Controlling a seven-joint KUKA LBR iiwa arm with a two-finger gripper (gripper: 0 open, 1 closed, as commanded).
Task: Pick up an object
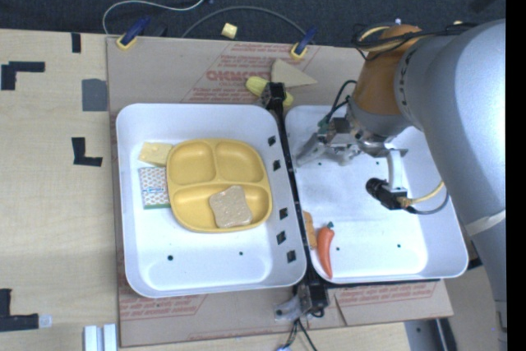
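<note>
In the camera view, the gripper is reaching low into the right bin near its left wall; whether it is open, I cannot tell. A carrot is lying well apart, hugging that wall, awkward to reach.

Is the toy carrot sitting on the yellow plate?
No, the carrot lies in the right bin against its left wall, while the yellow plate sits in the left bin.

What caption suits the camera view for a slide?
Arm's gripper low in the right bin near a carrot; left bin holds a yellow plate with toast.
</note>
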